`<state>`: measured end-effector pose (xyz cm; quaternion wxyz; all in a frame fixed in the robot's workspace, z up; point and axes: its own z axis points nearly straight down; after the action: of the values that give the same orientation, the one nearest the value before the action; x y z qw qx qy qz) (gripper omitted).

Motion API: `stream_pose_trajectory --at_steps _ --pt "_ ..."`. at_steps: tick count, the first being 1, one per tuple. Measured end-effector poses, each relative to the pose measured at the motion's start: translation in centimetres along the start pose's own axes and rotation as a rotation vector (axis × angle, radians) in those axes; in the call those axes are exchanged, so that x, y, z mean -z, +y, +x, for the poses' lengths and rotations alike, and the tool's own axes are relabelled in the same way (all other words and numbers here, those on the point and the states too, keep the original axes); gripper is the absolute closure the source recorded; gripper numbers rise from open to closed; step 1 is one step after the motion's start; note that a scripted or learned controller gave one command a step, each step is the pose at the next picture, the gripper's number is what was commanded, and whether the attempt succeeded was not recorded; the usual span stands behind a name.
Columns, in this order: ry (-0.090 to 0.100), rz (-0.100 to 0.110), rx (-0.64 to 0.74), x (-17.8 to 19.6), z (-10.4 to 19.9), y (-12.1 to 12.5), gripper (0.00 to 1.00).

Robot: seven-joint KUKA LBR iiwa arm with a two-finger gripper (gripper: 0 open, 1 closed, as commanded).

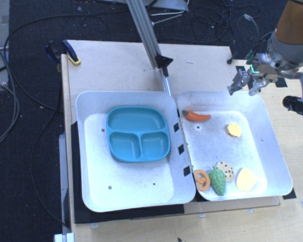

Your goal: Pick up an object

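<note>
The gripper hangs with fingers apart, gripping nothing, above the right bin's far rim. Below it lies a small yellow piece; the orange carrot sits to its left.

No writing, label, brand, number or sign can be read anywhere on the bench, the bins or the arm.
</note>
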<state>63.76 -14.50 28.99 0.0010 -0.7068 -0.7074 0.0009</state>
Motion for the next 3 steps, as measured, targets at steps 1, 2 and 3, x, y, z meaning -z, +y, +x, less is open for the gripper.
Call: stream_pose_trajectory --at_steps 1,2,3 --pt "-0.001 -0.004 0.000 0.2 0.0 0.1 0.00" --pt "0.000 0.001 -0.001 -4.3 0.5 -0.2 0.00" --pt "0.000 0.001 -0.002 -8.7 0.3 -0.7 0.00"
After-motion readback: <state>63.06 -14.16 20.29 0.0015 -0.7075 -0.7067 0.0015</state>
